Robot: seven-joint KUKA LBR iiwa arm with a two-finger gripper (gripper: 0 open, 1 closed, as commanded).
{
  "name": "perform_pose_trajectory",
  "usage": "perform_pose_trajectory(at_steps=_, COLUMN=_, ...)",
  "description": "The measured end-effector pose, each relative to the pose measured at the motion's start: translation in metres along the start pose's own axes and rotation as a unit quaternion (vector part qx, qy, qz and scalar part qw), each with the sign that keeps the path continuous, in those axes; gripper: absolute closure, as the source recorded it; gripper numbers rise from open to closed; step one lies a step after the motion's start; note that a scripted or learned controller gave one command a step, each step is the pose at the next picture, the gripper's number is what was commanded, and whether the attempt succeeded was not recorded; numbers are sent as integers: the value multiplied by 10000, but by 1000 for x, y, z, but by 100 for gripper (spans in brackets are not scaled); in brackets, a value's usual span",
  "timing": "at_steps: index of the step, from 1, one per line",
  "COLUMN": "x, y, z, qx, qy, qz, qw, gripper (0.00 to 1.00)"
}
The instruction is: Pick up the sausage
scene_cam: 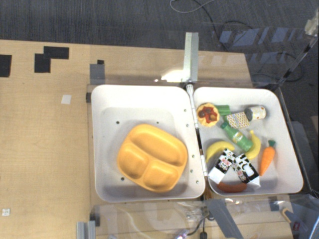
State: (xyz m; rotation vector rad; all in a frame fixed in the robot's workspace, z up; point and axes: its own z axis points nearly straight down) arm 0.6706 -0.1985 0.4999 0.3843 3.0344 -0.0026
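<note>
Smooth white bin (286, 133): glossy reddish sausage (232, 187) under cow-print carton (234, 167).

Two shallow white plastic bins sit side by side on a pale wooden bench (45, 153). The left bin (107, 113) holds a yellow plastic plate with three compartments (152, 157). The right bin (284, 133) holds a small tart with red filling (208, 114), a green plastic bottle (236, 136), a yellow banana (219, 148), an orange carrot with a green top (267, 158), a patterned cylinder with a pale cap (246, 116) and two black-and-white cartons (234, 166). A reddish-brown sausage (232, 187) lies at the near edge, partly under the cartons.
</note>
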Motion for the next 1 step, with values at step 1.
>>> perform_pose_trajectory(at_steps=1, x=-2, y=2, z=-15, qx=-10, qy=-81, qz=-10, qw=10000, gripper=100)
